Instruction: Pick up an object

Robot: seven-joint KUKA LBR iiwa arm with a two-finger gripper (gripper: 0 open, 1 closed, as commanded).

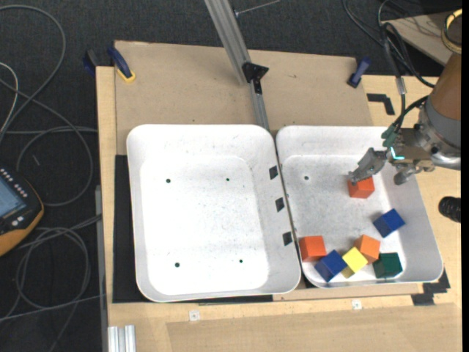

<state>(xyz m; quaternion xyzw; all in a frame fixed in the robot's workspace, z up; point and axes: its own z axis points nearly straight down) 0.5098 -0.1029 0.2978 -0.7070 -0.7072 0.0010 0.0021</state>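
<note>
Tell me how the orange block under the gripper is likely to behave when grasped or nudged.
The orange block looks like a small solid cube, so it is probably stiff and light. Its flat faces suggest it would slide on the smooth right bin rather than roll. It sits apart from the other blocks, so a nudge from the gripper likely moves it alone.

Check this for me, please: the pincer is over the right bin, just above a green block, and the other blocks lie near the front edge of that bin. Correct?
Not fully. In the camera view the block under the pincer is orange-red, not green. The pincer is over the right bin, and the other blocks lie near its front edge.
</note>
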